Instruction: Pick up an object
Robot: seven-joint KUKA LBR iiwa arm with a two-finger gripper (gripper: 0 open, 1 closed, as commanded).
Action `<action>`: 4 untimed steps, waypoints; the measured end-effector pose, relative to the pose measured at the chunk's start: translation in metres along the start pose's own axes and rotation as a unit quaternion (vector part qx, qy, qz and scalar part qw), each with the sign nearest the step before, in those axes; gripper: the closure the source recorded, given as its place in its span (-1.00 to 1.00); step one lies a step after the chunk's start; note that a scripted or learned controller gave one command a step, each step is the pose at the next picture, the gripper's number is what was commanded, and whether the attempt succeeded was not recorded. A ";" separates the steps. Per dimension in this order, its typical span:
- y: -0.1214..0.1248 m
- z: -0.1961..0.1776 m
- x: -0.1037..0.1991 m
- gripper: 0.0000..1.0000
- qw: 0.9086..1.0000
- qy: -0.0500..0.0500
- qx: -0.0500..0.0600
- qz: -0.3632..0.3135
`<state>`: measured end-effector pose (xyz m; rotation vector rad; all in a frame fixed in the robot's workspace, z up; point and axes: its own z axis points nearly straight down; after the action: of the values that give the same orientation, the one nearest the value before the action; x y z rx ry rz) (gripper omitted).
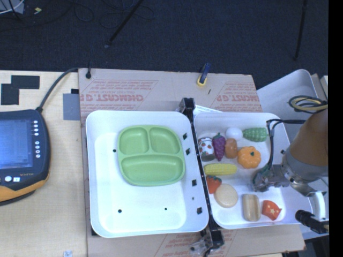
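Grey two-finger gripper (262,182) sits low in the right white bin (278,123), on its right side; can't tell its opening or whether it has anything. Toys all lie to its left. Round orange plastic pumpkin (249,157) just up-left. Yellow plastic corn cob (220,169) further left. Cream egg-shaped toy (226,195) down-left. Tan bread-roll toy (250,207) just below. Red wedge toy (271,210) below, slightly right. Green three-compartment plastic plate (150,155) in the left white bin (102,197), well apart.
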<state>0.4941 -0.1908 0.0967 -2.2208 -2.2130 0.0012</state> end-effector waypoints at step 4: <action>-0.011 -0.123 0.070 1.00 1.000 0.000 0.000 -0.004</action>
<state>0.4842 -0.1214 0.2204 -2.2106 -2.2223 0.0018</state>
